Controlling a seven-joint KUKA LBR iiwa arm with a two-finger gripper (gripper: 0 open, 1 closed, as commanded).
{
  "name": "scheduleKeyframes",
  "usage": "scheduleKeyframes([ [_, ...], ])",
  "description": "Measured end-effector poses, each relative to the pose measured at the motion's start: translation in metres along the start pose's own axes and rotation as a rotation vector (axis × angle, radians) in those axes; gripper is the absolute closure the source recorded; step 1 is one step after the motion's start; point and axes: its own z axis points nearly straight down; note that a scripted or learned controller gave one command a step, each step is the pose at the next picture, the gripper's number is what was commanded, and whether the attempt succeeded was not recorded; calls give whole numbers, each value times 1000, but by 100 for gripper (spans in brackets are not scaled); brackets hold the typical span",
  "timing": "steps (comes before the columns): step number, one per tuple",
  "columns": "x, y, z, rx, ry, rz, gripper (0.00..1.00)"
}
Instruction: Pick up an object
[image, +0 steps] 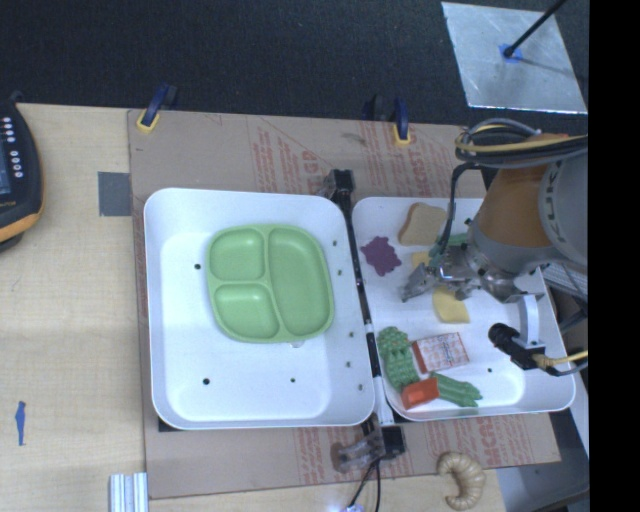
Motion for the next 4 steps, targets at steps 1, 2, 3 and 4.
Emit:
scheduleKeyframes([
  [1,-4,-75,-75,-2,0,9,0],
  [2,-37,-9,-2,-6,-4,3,0],
  [3,-37,-11,-16,-3,-3,3,100],
  [4,-37,-11,-15,-3,-3,2,0],
])
